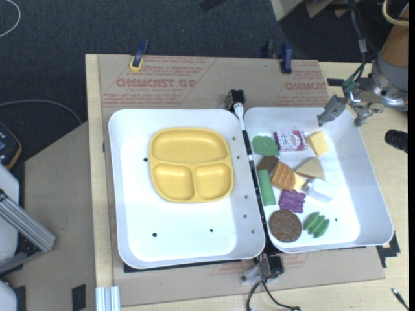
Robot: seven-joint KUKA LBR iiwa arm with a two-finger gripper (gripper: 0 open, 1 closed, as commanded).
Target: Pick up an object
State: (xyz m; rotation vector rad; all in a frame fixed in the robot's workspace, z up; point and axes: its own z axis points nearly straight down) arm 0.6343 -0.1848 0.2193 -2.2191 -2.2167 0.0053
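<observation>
Your gripper [343,111] hovers above the right bin's [369,180] far edge, fingers spread apart with nothing between them; toy food [292,186] lies below.

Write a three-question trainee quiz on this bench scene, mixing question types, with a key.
1. True or false: the yellow three-compartment plastic tray lies in the right white bin.
2. Which sits nearest the camera-side rim of that bin?
A. round brown cookie-shaped toy
B. yellow cheese-like cube
C. pink-labelled small packet
3. Fill in: the gripper hovers over the right bin's ____ rim.

Key: 1 false, the tray is in the left white bin; 2 A; 3 far.
</observation>
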